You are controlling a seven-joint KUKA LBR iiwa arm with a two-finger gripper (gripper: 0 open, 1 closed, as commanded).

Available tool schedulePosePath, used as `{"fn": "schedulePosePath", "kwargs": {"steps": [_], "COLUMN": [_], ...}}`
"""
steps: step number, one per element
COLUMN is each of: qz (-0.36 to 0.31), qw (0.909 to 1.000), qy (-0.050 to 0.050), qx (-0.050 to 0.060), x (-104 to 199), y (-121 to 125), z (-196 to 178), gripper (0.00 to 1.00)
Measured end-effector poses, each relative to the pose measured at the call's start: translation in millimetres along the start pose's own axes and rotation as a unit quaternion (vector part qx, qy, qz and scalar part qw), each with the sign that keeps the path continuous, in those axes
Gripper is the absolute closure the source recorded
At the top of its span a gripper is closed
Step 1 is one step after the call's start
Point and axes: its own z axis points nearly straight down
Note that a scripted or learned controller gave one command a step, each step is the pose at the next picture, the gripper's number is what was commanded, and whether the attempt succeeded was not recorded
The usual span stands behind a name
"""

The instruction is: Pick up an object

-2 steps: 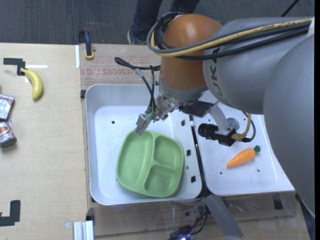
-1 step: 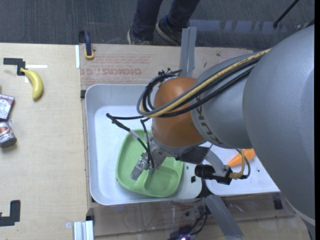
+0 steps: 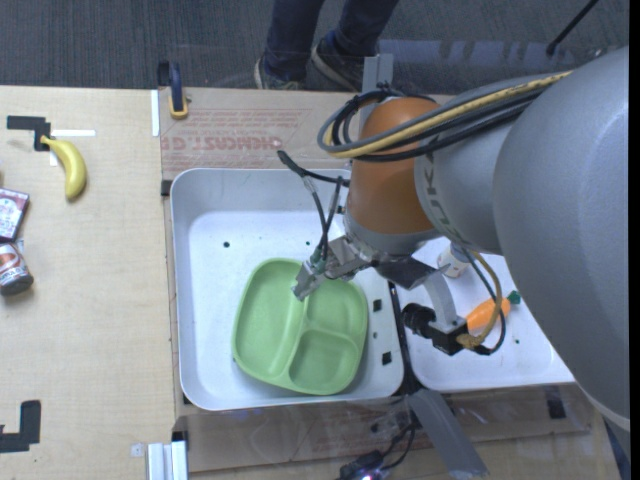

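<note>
banana (image 3: 71, 167) far off to my left, out on bench, beyond reach of this try. green divided plate (image 3: 303, 326) lies in left bin (image 3: 200, 218), right under my gripper (image 3: 308, 280); tips at its upper rim. how far my jaws are open, cannot tell. risk: thin rim slips from pinch, plate tips or skids. orange object (image 3: 484, 313) off to my right.
</note>
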Motion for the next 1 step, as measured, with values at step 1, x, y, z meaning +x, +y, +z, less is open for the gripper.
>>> {"fn": "schedulePosePath", "kwargs": {"steps": [1], "qz": [-0.133], "qw": [0.9912], "qy": [0.001], "qx": [-0.002], "x": [32.3], "y": [-33.4], "z": [62.9], "gripper": [0.0]}}
